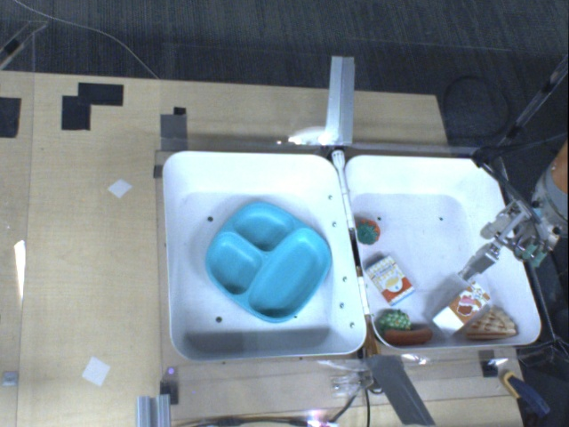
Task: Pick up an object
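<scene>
The right bin (418, 185) holds several small toy foods. A round red and green piece (366, 230) lies by the divider. Below it is a small printed box (388, 277). At the front wall a green piece (392, 318) lies beside a red sausage (409, 334). A white and orange carton (463, 308) and a brown triangular sandwich (492, 326) lie at the front right. My gripper (477, 263) reaches in from the right and hangs just above and behind the carton, with nothing seen in it.
The left bin (191, 185) holds a large blue divided plate (267, 261). A metal post (341, 96) stands behind the rim where the two bins meet. Cables run along the right side near the arm.
</scene>
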Controlling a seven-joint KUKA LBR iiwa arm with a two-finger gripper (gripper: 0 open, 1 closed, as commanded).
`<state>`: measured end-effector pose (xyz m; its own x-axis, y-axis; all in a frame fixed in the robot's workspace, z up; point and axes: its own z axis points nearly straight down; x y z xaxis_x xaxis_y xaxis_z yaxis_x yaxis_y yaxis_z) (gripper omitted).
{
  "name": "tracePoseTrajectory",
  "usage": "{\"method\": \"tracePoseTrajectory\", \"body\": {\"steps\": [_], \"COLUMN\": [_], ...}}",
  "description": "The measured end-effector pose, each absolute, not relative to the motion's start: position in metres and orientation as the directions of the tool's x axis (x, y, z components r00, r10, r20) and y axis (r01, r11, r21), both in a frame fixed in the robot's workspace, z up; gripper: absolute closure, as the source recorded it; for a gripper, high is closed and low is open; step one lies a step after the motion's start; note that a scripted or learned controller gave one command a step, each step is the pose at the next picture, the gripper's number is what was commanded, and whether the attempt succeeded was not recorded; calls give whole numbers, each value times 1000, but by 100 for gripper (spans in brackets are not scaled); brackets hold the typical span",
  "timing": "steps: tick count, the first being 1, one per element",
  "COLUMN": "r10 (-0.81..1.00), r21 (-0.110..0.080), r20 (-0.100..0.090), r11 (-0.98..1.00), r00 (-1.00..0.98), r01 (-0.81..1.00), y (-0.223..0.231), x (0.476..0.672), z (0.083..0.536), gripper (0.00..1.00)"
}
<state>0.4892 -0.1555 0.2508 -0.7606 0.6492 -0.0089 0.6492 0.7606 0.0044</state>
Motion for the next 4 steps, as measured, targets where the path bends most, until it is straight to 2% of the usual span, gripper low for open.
{"method": "tracePoseTrajectory", "body": {"steps": [1, 2, 3, 4], "r10": [694, 649, 649, 647], "r21": [3, 3, 7, 11], "r20": [-4, -6, -12, -18], "r11": [720, 761, 761, 762], "r00": [-720, -761, -761, -762], "r01": [694, 649, 649, 647], "y": [-155, -158, -157, -157], "x": [492, 489, 491, 494], "z": [100, 110, 121, 133], "gripper": [0, 0, 100, 100]}}
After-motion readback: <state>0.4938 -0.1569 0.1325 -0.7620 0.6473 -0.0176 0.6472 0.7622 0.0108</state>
